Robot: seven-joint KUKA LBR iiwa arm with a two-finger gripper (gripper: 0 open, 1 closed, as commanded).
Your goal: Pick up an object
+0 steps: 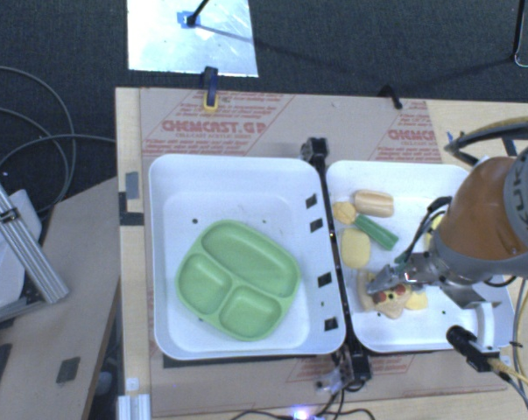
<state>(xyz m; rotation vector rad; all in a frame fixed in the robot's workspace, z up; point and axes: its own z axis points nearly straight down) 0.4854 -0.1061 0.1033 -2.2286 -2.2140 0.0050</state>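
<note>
My gripper [388, 283] is low in the right bin [412, 335], reaching in from the right. It sits right over a pizza-slice toy [393, 301] with red spots near the bin's front. Just left and above lie a pale yellow pear-like piece [355, 248], a small yellow piece [343, 212], a green cylinder [375, 231] and a tan bread roll [373, 203]. The arm's orange band [482, 208] covers the bin's right part.
The left bin [172, 261] holds a green divided plate [238, 278] with three compartments. A black divider [329, 234] with clips runs between the bins. Cardboard [246, 121] lies under both bins.
</note>
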